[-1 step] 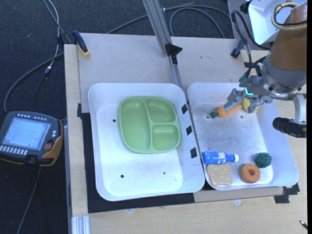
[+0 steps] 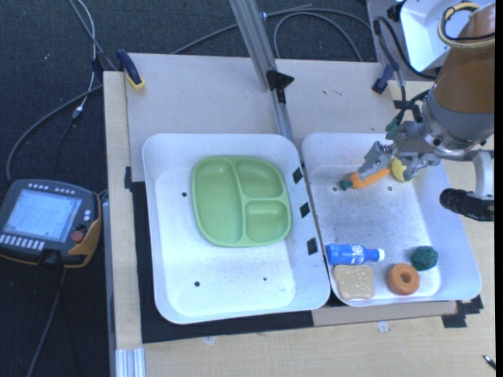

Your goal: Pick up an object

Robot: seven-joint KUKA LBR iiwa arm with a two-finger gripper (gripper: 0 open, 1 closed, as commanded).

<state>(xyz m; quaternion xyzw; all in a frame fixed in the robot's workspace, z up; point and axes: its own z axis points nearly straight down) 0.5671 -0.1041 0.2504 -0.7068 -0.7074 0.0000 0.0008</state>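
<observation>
Reaching in from the right, the gripper (image 2: 383, 161) hangs low over the far part of the right bin (image 2: 440, 210), near that bin's far edge, and its fingers close on the upper end of an orange carrot (image 2: 366, 179). That carrot slants down toward the bin's left wall, its green tip lowest; whether the tip touches the bin floor I cannot tell. Just beside the gripper, on its right, sits a small yellow object (image 2: 399, 169), partly hidden by the wrist. Along the near edge of the same bin lie a blue bottle with a white cap (image 2: 353, 253), a slice of toast (image 2: 354, 282) just in front of it, an orange doughnut (image 2: 404, 279) to the right of the toast, and a dark green lump (image 2: 424, 258) close to the near right corner. The left bin (image 2: 169, 234) carries a green divided plate (image 2: 240, 200) in its far half. A yellow-and-blue clamp (image 2: 130, 71) grips the bench's far left corner.
</observation>
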